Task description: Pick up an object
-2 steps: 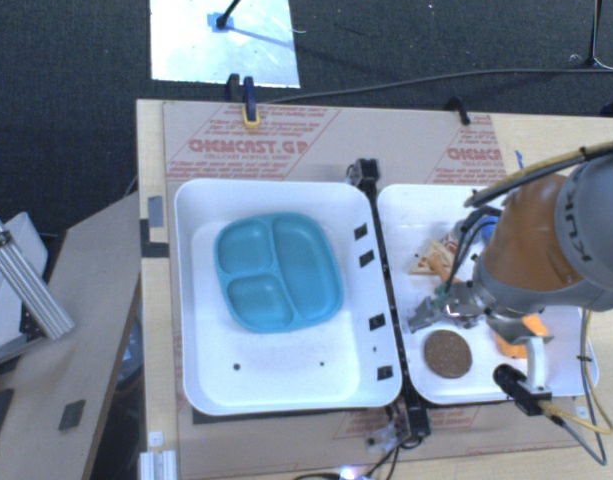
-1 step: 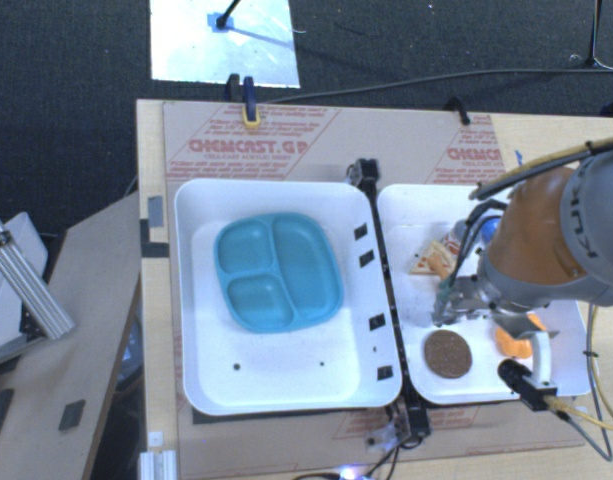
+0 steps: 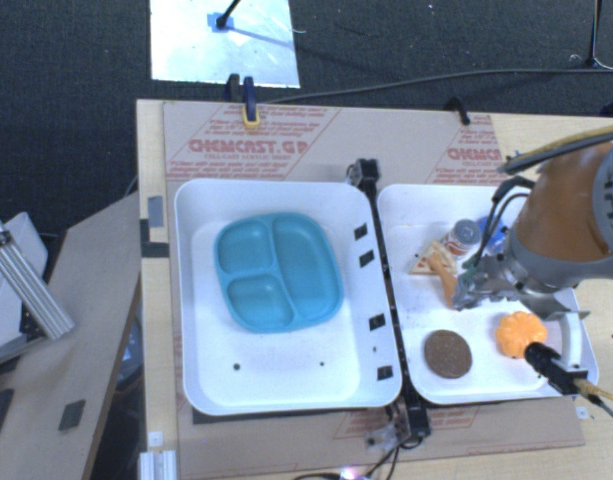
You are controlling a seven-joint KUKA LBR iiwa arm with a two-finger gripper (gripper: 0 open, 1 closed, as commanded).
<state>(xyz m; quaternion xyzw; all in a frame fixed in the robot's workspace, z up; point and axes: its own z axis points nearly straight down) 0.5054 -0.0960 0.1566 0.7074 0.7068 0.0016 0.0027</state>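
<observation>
Gripper (image 3: 470, 293) low in right bin (image 3: 406, 208), grip state unreadable; orange snack packet (image 3: 438, 261) touching at its 10 o'clock, long axis 11-to-5, nearer than brown disc (image 3: 448, 353).

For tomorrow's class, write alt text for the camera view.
The gripper is low in the right bin beside an orange packet, with a brown disc and orange ball nearby. A blue divided plate lies in the left bin.
</observation>
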